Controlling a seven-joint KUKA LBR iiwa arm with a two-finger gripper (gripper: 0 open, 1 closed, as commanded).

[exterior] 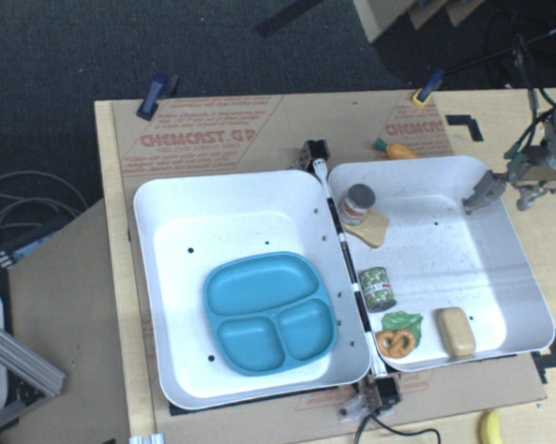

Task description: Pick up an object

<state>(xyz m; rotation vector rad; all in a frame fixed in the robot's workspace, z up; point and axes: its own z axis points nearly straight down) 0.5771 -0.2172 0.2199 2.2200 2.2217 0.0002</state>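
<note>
Since the blue tray (269,311) fills the left bin (165,214), the pickable items line the right bin's (507,277) 9 o'clock wall: jar (358,199), can (375,288), pretzel (397,341), bread (456,331). Gripper (498,190) sits at 1 o'clock; can't tell jaw state. Bread stands clearest, so I'd target it.

Divided tray (265,311) in left bin (156,224), can (375,288) in right bin (516,267)

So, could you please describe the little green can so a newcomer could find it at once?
Look in the right bin, along its left wall. Midway down lies the green can, on its side between the tan wedge above and the pretzel below; it alone is cylindrical with a green label.
</note>
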